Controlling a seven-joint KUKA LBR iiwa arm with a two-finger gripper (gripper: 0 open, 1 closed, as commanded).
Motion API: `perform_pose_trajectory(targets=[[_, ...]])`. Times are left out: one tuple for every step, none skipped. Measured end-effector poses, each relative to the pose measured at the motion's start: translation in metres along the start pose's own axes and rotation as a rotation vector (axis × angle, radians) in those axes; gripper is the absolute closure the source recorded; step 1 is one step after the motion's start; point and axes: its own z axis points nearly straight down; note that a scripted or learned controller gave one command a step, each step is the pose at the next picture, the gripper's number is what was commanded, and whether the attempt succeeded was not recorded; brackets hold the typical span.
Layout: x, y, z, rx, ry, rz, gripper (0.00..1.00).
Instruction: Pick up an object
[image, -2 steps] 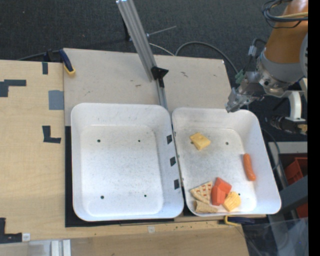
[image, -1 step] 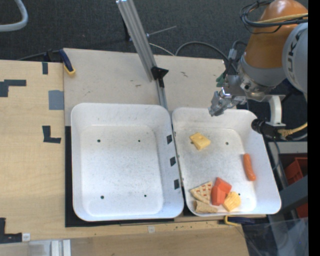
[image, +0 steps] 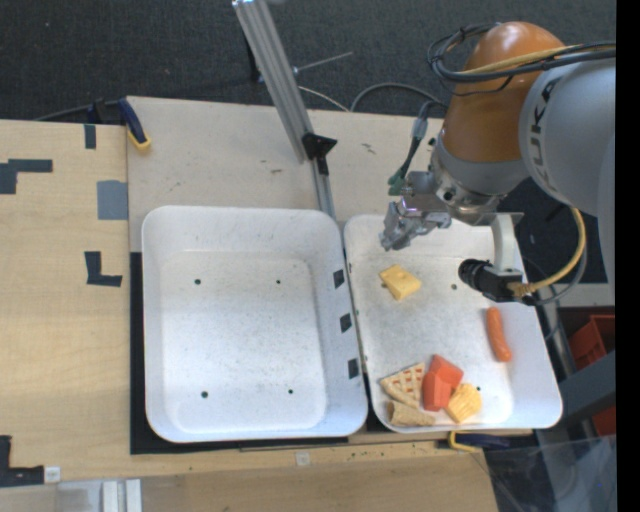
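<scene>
Gripper (image: 397, 232) hangs over far left part of right bin (image: 525, 405); finger spread cannot be told, nothing seen between them. Yellow block (image: 400, 283) lies just near of it, apart. Carrot (image: 498, 334) at right. Waffle (image: 404, 384), red piece (image: 441, 382), yellow piece (image: 464, 403) clustered at near edge.

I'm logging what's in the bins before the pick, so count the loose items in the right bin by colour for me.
Yellow: 2, the block near the end effector and the ridged piece at the near edge.
Orange-red: 2, the carrot-like stick and the wedge.
Tan: 2, the waffle piece and the flat piece below it.
Total: 6
</scene>
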Motion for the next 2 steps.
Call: perform_pose_trajectory(targets=[[0.054,-0.025,0.019,0.001,0.0,0.0,1.0],[0.095,-0.047,0.031,0.0,-0.001,0.0,1.0]])
